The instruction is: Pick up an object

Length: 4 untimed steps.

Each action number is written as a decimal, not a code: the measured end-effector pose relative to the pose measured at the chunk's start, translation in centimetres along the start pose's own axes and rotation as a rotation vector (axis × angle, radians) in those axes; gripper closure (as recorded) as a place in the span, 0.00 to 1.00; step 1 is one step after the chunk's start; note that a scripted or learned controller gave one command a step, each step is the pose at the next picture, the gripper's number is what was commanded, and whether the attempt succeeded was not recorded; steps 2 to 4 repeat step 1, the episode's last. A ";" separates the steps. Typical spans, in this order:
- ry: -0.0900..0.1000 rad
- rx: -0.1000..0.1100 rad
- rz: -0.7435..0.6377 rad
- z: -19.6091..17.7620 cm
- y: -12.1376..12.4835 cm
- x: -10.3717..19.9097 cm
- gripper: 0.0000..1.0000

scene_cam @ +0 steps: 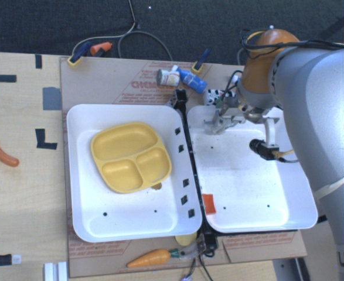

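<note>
Your grey arm [312,98] reached in from the right, orange band at upper right. Your gripper [218,120] sat right of frame centre.

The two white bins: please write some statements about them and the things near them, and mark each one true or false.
1. The yellow divided plate lies in the left bin. True.
2. The plate has five compartments. False: it has three.
3. The gripper is over the right bin's far end. True.
4. The carrot lies inside the right bin. False: it lies outside the bins, on the bench by their near edge.
5. The sausage lies on the plate. False: it lies on the bench, left of both bins.
</note>
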<state>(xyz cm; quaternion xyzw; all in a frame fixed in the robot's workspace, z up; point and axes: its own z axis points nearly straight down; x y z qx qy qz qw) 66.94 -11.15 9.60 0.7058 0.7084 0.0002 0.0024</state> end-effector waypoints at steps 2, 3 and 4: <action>-0.001 0.001 0.000 0.1 0.0 0.0 0.00; -0.001 0.001 0.000 0.1 0.0 0.0 0.00; -0.001 0.001 0.000 0.1 0.0 0.0 0.00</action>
